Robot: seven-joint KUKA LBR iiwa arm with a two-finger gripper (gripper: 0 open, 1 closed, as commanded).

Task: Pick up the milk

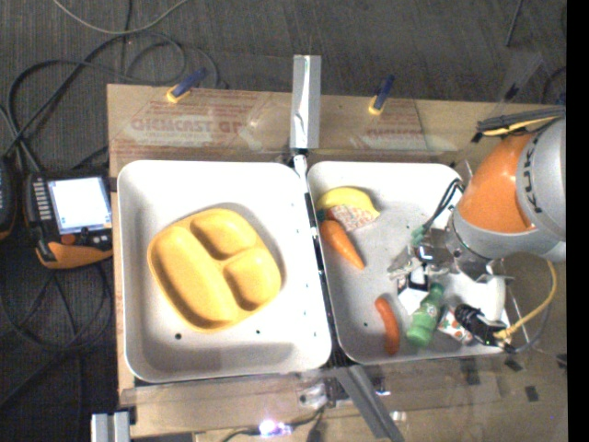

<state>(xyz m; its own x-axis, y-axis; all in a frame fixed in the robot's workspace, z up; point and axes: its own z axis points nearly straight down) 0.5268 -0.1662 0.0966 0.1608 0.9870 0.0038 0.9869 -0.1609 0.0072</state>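
The arm reaches in from the right, its orange band bright above the wrist, and the tool (425, 267) hangs low over the right bin (386, 178), near that bin's right side. Whether the tool is apart or together, I cannot tell; the wrist and its cables crowd the spot. The milk (474, 313), a white carton with dark print, lies at the near right corner of the right bin, partly under the arm and just beside the tool. Right next to it, on its left, a green bottle (423, 319) lies tilted. Further left, a red sausage (388, 323) lies near the front wall. Toward the far left of this bin sits a carrot (341, 243), slanting, with a yellow banana (344, 197) and a patterned packet (353, 216) just beyond it. Over in the left bin (138, 339), a yellow divided plate (215, 267) sits in the middle. Both bins rest on the tabletop (129, 109).
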